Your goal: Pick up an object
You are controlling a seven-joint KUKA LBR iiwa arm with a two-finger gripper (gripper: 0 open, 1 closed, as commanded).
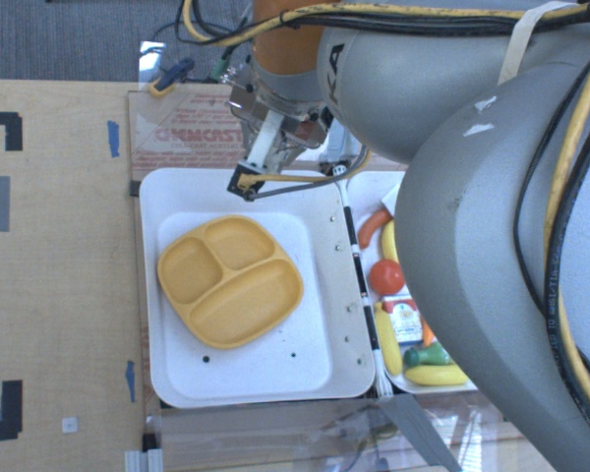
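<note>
**Camera view — arm above the far edge of the bins**

Camera view has the grey arm (472, 165) reaching in from the right, its orange band above the wrist. The gripper (300, 136) hangs over the far edge of the left bin (310, 367), close to that bin's far right corner. Whether the claw is open or closed cannot be told, and nothing is seen in its hold.

A yellow divided plate (231, 281) lies flat in the left bin, nearer its left edge than its right, well apart from the gripper.

The right bin (372, 193) is mostly hidden under the arm. Along its left edge, from far to near, lie a red-orange sausage-shaped piece (372, 226), a red tomato (386, 276) and a white packet with a red label (403, 323). A yellow piece (435, 374) sits at the near edge — all crowded close together.
</note>
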